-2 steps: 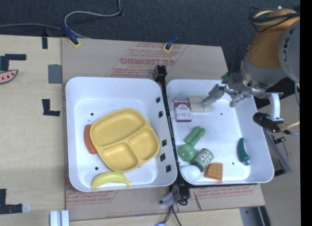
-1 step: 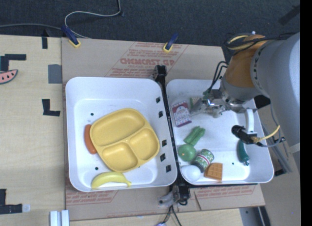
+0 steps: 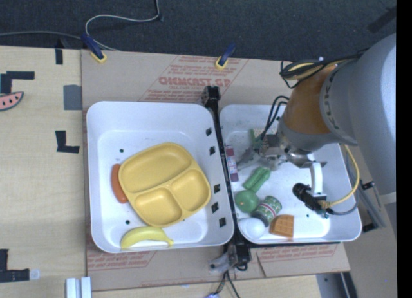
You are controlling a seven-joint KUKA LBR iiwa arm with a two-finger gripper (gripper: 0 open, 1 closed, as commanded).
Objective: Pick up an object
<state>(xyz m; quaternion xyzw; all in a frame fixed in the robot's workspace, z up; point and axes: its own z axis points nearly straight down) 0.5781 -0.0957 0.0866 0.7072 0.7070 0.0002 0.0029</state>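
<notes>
My gripper (image 3: 248, 147) hangs low over the upper left part of the right bin (image 3: 341, 223), pointing toward the divider between the bins. Its two grey fingers (image 3: 244, 159) stand spread apart, open, with only white bin floor between them. Just below the fingertips lies a green bottle-shaped toy (image 3: 255, 179), apart from them. Further down sit a round green piece (image 3: 245, 201), a green can with a red label (image 3: 266, 209), an orange waffle-like square (image 3: 282, 226) and a white egg-like ball (image 3: 253, 227).
The left bin (image 3: 103, 123) holds a yellow divided plate (image 3: 165, 183), a banana (image 3: 145, 237) at its front and an orange-red piece (image 3: 118, 183) tucked beside the plate. A small pink item (image 3: 231, 161) lies against the divider. A black cable end (image 3: 308, 195) and yellow wire hang beside the wrist.
</notes>
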